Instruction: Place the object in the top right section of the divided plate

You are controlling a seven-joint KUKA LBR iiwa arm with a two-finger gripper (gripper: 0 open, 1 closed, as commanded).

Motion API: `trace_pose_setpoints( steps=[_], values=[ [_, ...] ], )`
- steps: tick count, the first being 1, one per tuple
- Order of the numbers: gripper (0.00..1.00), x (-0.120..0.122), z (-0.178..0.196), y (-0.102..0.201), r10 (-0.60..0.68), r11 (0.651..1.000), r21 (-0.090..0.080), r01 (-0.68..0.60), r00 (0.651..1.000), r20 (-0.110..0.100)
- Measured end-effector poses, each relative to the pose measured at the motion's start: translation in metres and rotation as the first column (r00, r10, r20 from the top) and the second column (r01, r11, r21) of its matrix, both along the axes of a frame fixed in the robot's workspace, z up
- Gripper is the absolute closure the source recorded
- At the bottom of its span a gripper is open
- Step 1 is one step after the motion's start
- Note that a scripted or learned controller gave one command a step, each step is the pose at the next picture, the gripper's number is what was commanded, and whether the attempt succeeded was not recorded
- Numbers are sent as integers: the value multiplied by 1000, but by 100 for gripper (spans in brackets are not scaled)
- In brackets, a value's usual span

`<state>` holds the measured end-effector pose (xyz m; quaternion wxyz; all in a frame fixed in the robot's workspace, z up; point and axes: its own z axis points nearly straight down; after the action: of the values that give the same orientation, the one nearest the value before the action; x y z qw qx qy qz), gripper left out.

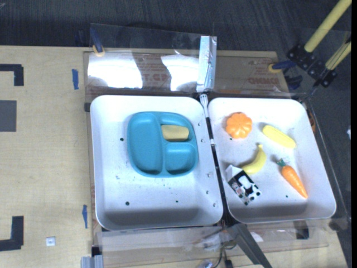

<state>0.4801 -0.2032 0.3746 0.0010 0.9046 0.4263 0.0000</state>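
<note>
Yellow-tan object [175,132] lies in the blue divided plate's [146,149] top right section. The plate sits in the left white bin [114,197]

bench [44,166] | two white bins touching: left bin [106,200], right bin [318,205]

Glossy white plastic bins [111,205], a smooth matt blue plate [146,144], on a pale wooden bench [44,149].

Pale wooden bench top [44,166] w/ black tape corner marks [15,74] & blue tape bits [75,78]. Dark grey carpet floor [167,7] behind. Clear plastic sheet [148,63] at back catches bright glare. Yellow poles w/ black clamps [321,32] top right.
</note>
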Motion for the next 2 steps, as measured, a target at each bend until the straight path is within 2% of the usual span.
trace_pose_setpoints(
  steps=[1, 2],
  values=[
    [100, 0, 13, 27, -269, 963, 0, 269, 963, 1],
    [100, -1, 14, -22, -280, 960, -1, 280, 960, -1]
  ],
)
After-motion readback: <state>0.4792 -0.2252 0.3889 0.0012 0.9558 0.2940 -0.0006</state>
